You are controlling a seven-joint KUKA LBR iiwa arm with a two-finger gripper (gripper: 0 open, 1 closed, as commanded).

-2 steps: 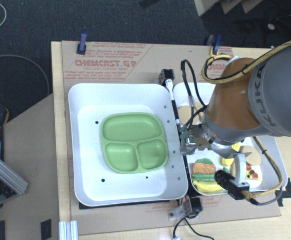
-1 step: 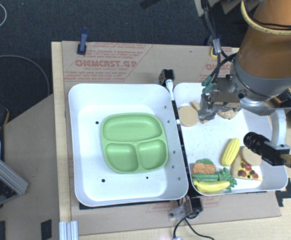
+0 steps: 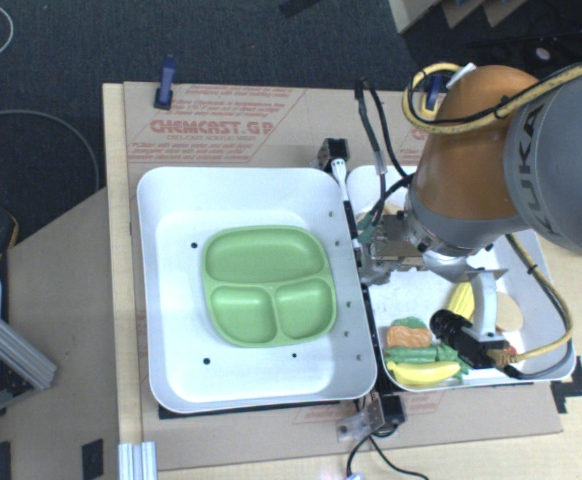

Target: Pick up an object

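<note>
a grey robot arm with an orange band is hanging over the right shallow white bin and covering most of it. its two-finger gripper is sitting low at the left side of that bin, just beside the wall that is meeting the left shallow white bin. the wrist is hiding the tool, so i cannot tell whether it is open or closed, and nothing is showing as held. the things to pick are lying in the right bin, mostly at its near edge. a yellow plastic banana is lying along the front wall, with a small green toy food piece touching its upper side and an orange-brown lumpy toy food piece just behind that. a yellow ribbed piece like a corn cob is peeking out beneath the wrist, and a pale tan rounded piece is lying near it to the right. a white rounded object is sitting at the far left corner of the bin. in the left bin, a green plastic plate with three compartments is lying flat near the middle, well apart from the gripper. both bins are resting on a brown board with red print, where a small blue clip is lying at the far edge.
</note>
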